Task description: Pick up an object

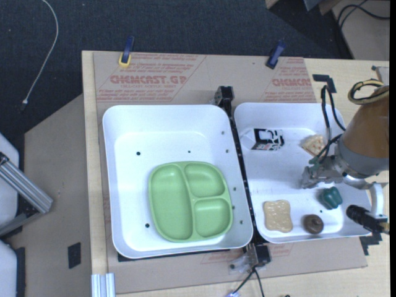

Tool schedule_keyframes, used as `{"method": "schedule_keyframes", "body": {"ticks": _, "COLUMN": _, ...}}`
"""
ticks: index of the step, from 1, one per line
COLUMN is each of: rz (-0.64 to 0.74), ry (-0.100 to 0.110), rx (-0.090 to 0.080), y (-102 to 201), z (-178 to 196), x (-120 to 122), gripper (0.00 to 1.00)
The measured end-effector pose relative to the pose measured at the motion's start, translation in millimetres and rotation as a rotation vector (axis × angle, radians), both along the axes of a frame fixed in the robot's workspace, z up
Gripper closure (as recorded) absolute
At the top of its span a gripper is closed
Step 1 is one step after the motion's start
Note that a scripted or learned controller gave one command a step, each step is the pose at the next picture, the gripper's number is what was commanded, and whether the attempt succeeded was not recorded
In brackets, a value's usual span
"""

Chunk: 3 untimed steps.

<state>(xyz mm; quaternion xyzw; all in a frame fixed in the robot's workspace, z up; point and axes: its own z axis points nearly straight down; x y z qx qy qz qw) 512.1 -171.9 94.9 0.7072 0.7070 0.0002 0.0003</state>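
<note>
- The worktop [185, 73], a cardboard-covered board, carried two white bins side by side, clipped together at their shared edge, seemingly to keep them from shifting.
- The left bin [124, 141] lay well away from the hand, on the far side of the divide, and held a green divided tray [189, 200] lying flat; it looked like a drop-off place, though that is a guess.
- The right bin [272, 113] held the loose objects, spread apart, which would leave room for fingers to come down around each one.
- The arm [371, 135] reached in from the right, its wrist low over the right bin, with the hand [315, 173] pointing down toward the bin floor.
- Whether the hand was spread or pressed together could not be told; nothing was seen between its fingers.
- A teal object [331, 197] lay just beside the hand, the likeliest target by nearness.
- A tan slice [278, 216] and a brown round piece [314, 223] lay near, toward the front rim.
- A pale crumbly piece [314, 144] and a black-and-white item [268, 139] lay beyond the hand.
</note>
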Motion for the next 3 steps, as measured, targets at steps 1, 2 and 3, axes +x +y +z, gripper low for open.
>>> {"method": "schedule_keyframes", "body": {"ticks": 1, "rz": 0.002, "ry": -0.006, "rx": -0.002, "y": 3, "z": 60, "x": 9, "gripper": 1.00}}
{"method": "schedule_keyframes", "body": {"ticks": 2, "rz": 0.002, "ry": -0.006, "rx": -0.003, "y": 7, "z": 104, "x": 12, "gripper": 1.00}}
{"method": "schedule_keyframes", "body": {"ticks": 3, "rz": 0.002, "ry": -0.004, "rx": -0.002, "y": 7, "z": 132, "x": 13, "gripper": 1.00}}
